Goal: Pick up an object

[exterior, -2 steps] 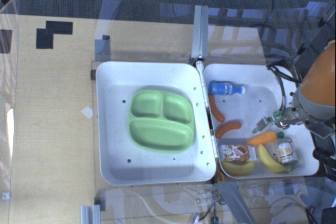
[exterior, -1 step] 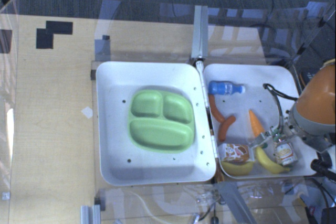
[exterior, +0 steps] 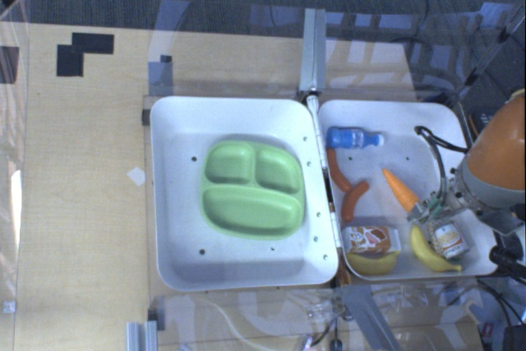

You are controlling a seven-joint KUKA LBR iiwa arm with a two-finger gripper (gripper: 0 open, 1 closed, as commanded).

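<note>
- The gripper (exterior: 431, 208) sits low in the right bin (exterior: 386, 113), at the lower right of the frame, just beside the carrot (exterior: 400, 190) and just above a small jar (exterior: 449, 240); whether its fingers are wide or narrow cannot be told, and nothing shows between them.
- The carrot lies slanted in the middle of the right bin, its tip pointing to the upper left.
- The jar, tilted, touches a banana (exterior: 431, 254) that curves along the bin's lower right corner.
- A packet (exterior: 371, 240) with a red and white label lies on a yellow fruit (exterior: 374, 262) at the bin's lower left.
- A sausage (exterior: 353, 198) bends along the bin's left side, near the divider.
- A blue bottle (exterior: 352, 138) lies on its side at the bin's upper left.
- The left bin (exterior: 177, 177) holds a green tray (exterior: 251, 187) with three compartments, at centre frame.
- The arm (exterior: 500, 160), with its orange band, reaches in from the right edge.
</note>
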